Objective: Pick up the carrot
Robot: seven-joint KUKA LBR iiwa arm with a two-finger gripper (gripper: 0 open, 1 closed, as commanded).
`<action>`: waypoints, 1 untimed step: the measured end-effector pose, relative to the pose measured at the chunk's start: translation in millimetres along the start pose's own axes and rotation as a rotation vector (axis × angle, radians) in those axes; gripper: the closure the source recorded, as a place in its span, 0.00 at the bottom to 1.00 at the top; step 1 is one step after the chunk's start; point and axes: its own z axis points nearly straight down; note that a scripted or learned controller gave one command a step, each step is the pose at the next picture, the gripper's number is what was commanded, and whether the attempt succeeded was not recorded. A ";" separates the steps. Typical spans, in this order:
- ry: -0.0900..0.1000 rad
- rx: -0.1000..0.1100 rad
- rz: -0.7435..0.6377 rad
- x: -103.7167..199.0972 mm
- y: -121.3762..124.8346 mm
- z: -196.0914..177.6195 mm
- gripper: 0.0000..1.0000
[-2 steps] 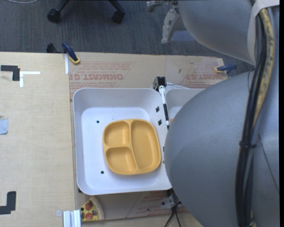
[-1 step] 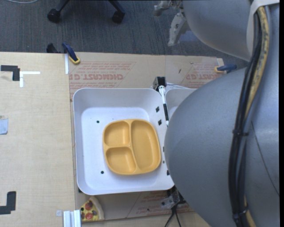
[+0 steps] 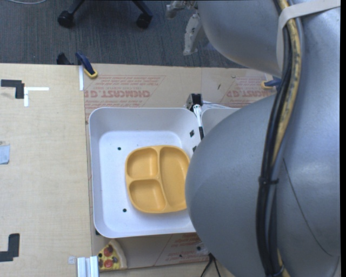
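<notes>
The grey arm (image 3: 270,178) looms closest to the camera and covers the right half of the frame from top to bottom, a black cable (image 3: 273,135) and a yellowish one running down its casing. Its bulk hides the jaws, so whether they are spread or pressed together cannot be told, and it hides most of the right bin (image 3: 216,114), of which just a white corner shows at centre right. The carrot cannot be made out anywhere in the uncovered part of the scene. Left of the arm, in the middle of the frame, sits the left bin (image 3: 105,178), and in it lies a yellow divided plate (image 3: 154,178) with three compartments, its right edge tucked under the arm. The bins rest on brown cardboard (image 3: 146,89) spread over the pale wooden tabletop (image 3: 43,162). Farther off, along the top of the frame, is dark carpet (image 3: 108,38) with the wheeled foot of a chair (image 3: 102,13) at upper left.
</notes>
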 end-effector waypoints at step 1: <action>-0.001 0.000 -0.004 0.8 0.9 -7.5 1.00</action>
